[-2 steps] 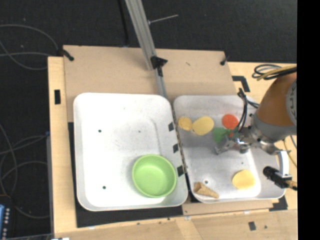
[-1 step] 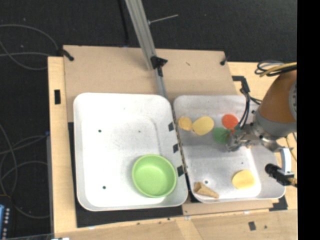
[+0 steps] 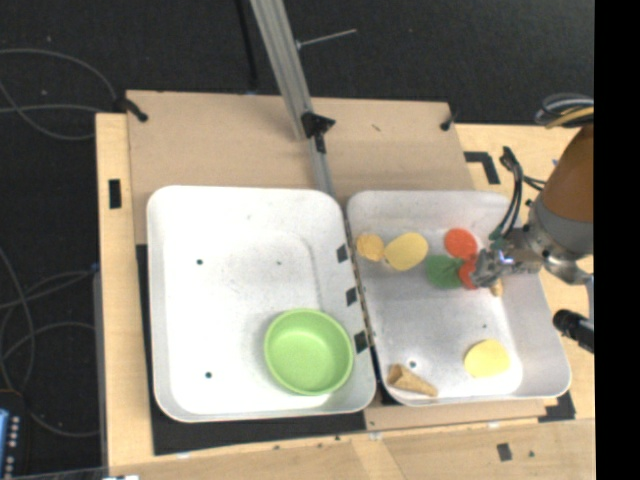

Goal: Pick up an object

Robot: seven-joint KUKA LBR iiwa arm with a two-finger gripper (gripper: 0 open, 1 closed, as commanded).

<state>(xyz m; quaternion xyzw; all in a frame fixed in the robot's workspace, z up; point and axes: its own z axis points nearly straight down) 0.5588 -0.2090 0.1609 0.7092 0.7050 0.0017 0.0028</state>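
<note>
Two shallow white bins are seen side by side on the bench (image 3: 250,138), the left bin (image 3: 200,238) and the right bin (image 3: 520,338) touching along their inner walls. In the left bin a green bowl (image 3: 308,351) is seated upright near the front right corner. In the right bin a row of small items is observed along the back half: a small tan piece (image 3: 370,247) just beside the inner wall, a yellow round piece (image 3: 406,251) touching or nearly touching it, a green piece (image 3: 441,270) further right, and an orange-red round piece (image 3: 460,241) just behind the green one. A second red piece (image 3: 467,275) is noted at the right edge of the green piece, directly against the gripper. Nearer the front, a yellow lemon-like piece (image 3: 487,358) lies well apart from the row, and a tan wedge-shaped piece (image 3: 411,379) rests by the front wall. The arm (image 3: 570,193) is recorded entering from the right, with its gripper (image 3: 487,268) lowered into the right bin at the right end of the row, beside the red piece and the green piece. Whether the gripper is released, clenched or grasping anything cannot be told at this resolution. A slanted metal pole (image 3: 285,58) is seen behind the bins, and black cables (image 3: 40,98) lie on the dark floor to the left.
</note>
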